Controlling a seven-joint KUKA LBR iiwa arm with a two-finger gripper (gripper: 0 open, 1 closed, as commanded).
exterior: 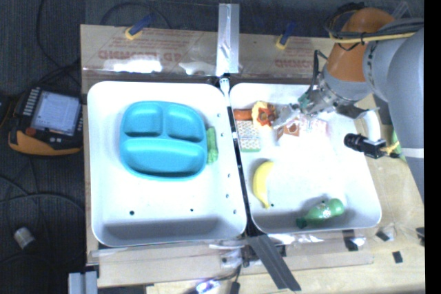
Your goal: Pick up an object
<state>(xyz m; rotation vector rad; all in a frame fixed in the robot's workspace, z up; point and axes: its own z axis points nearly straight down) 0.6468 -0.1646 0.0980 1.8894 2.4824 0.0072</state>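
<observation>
The arm (386,72) is reaching into the right bin (358,182); the blue tray (164,138) is lying in the left bin (110,217); the gripper (303,109) is hovering by small packets (289,126), grip unclear; the banana (261,182) and green bottle (322,211) are lying nearer the front.

On my screen both bins (103,148) read plain white. The divided tray (164,138) is bright turquoise, with a green strip (211,144) at its edge. I see a yellow banana (261,182), a dark green bottle (322,211), and an orange-and-red packet (262,113), possibly printed; it's blurry. The arm (358,51) shows grey with orange.
</observation>
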